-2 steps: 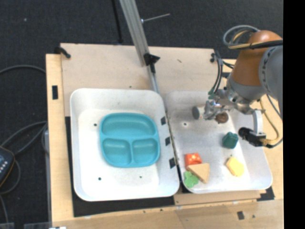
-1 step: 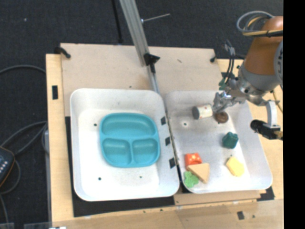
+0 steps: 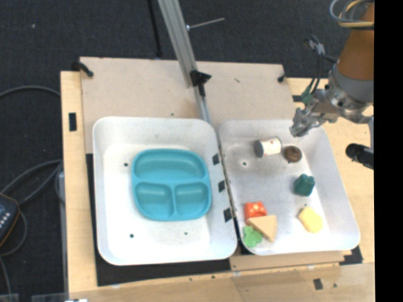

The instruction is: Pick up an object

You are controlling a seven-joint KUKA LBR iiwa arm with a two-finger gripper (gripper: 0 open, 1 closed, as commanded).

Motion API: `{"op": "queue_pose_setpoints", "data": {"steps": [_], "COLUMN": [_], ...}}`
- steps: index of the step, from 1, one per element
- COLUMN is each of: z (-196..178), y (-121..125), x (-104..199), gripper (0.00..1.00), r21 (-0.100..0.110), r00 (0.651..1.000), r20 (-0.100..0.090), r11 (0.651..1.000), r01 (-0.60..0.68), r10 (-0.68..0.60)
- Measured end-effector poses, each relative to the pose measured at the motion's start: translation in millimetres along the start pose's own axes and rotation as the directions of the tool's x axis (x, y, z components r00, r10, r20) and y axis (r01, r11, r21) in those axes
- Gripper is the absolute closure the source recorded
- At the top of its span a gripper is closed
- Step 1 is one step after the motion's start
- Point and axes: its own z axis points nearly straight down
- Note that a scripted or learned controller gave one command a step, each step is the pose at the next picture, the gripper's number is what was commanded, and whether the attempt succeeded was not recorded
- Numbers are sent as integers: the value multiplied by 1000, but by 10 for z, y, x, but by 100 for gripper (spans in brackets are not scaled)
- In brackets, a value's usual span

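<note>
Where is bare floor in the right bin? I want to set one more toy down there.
The middle of the right bin is bare, bordered by the white roll, green block and red block. The front left corner is crowded: red block, tan wedge, green piece. The hand hovers over the back edge.

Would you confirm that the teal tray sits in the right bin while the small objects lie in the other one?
Not quite: the camera view shows the teal tray in the left bin. The small objects, such as the yellow block and the green block, lie in the right bin.
</note>
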Motion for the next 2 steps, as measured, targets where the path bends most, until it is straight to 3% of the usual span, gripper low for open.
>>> {"op": "queue_pose_setpoints", "data": {"steps": [2], "z": [-1], "y": [-277], "x": [840], "gripper": [100], "r21": [7], "r00": [1000], "r20": [-3], "r11": [1000], "r01": [4], "r10": [-4]}}
